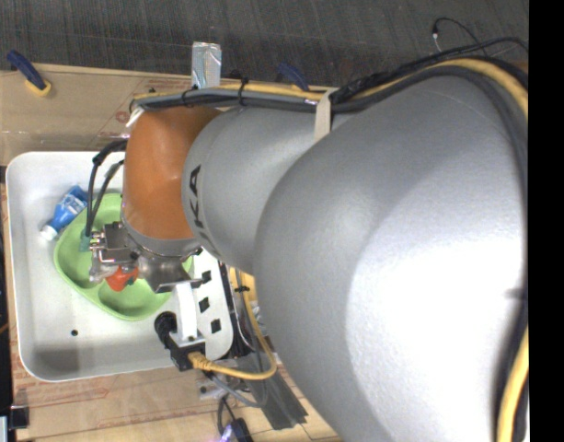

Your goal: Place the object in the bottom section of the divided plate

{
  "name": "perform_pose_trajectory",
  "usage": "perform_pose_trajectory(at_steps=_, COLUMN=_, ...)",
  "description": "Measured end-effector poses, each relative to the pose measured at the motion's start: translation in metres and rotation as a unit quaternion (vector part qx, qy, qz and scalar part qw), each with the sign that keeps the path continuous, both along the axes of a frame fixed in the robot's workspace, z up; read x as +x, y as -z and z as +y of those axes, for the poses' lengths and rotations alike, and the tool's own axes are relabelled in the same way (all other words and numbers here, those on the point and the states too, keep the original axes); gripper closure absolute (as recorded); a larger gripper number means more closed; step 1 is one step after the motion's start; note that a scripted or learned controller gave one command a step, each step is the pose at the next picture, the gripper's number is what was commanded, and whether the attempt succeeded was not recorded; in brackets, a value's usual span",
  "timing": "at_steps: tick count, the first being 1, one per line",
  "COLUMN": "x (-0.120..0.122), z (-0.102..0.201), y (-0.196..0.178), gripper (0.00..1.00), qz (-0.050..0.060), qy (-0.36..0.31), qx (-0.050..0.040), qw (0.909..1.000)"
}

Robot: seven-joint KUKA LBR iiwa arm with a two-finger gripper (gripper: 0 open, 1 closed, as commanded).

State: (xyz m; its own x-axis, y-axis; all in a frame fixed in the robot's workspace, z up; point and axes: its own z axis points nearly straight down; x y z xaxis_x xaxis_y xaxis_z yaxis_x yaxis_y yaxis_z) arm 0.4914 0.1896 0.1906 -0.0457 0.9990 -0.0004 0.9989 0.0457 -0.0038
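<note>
A green divided plate (79, 261) lies in the left white bin (33, 247), mostly hidden under the arm. My gripper (111, 265) hangs right over the plate, below the orange wrist band. A small red-orange object (119, 281) shows at the gripper's lower edge, over the plate's lower part; whether it is between the fingers or lying on the plate is hidden. A blue and white tube-like item (65, 212) rests at the plate's upper left rim.
The grey arm covers the right bin and most of the bench. Blue clamps (28, 72) hold the cardboard backing at the far edge. Bare bin floor (51, 339) lies toward the front left.
</note>
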Motion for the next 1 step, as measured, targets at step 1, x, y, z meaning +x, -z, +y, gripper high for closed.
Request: perform_pose_trajectory(at_steps=1, x=0.0004, z=-0.0009, y=0.0000, gripper=0.00, qz=0.000, qy=0.001, qx=-0.0002, qw=1.0000)
